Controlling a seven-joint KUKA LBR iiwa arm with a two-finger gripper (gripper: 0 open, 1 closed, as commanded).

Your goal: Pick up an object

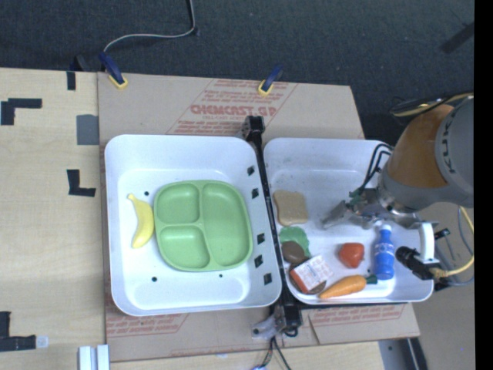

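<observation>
The arm enters from the right and its jaws (pixel 339 213) sit low over the right bin (pixel 323 156), on bare white floor between the tan sponge-like block (pixel 290 206) and the blue bottle (pixel 384 253). Whether the jaws are parted or closed cannot be told from this angle, and nothing is seen held. Candidate objects lie crowded at the bin's near side: a red tomato-like piece (pixel 351 254), a carrot (pixel 343 287), a red-and-white packet (pixel 309 273) and a green-and-brown item (pixel 293 245). The left bin (pixel 123 160) holds a green divided plate (pixel 204 225) and a banana (pixel 142 222). Risks: closing on empty floor, nudging the bottle over, or a round piece slipping free.
</observation>
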